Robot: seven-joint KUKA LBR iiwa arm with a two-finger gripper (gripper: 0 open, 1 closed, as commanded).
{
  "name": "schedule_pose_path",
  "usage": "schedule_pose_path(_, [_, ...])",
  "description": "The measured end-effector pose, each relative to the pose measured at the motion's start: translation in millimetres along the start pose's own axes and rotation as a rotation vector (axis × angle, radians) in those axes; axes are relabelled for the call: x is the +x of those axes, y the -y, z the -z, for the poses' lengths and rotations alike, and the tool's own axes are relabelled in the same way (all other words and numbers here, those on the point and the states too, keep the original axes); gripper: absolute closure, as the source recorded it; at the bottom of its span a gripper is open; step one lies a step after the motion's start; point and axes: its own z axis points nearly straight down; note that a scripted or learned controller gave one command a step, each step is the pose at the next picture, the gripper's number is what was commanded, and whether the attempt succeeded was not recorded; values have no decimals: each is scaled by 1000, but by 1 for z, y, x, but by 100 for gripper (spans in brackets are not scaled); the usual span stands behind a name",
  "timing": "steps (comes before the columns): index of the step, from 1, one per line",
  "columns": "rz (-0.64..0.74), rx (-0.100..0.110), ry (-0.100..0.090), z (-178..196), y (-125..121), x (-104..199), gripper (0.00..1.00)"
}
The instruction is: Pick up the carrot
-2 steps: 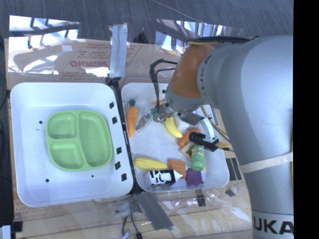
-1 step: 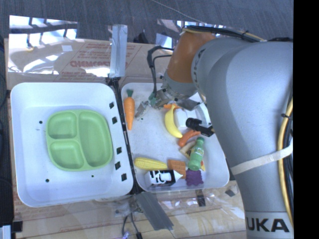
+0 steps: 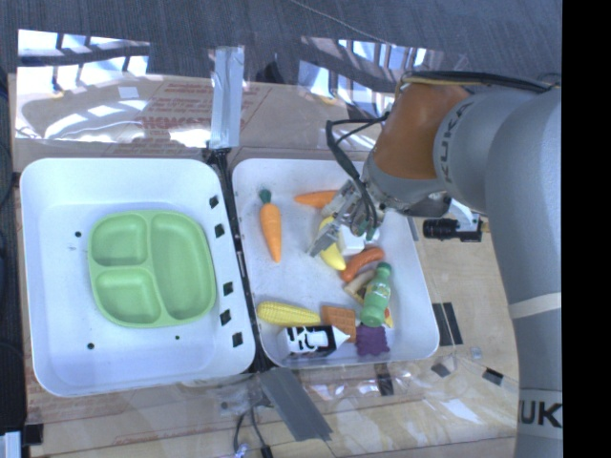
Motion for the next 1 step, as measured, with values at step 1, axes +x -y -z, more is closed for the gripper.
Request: schedule_pose_path(1, [-448,-1,1,0,-65,23,0])
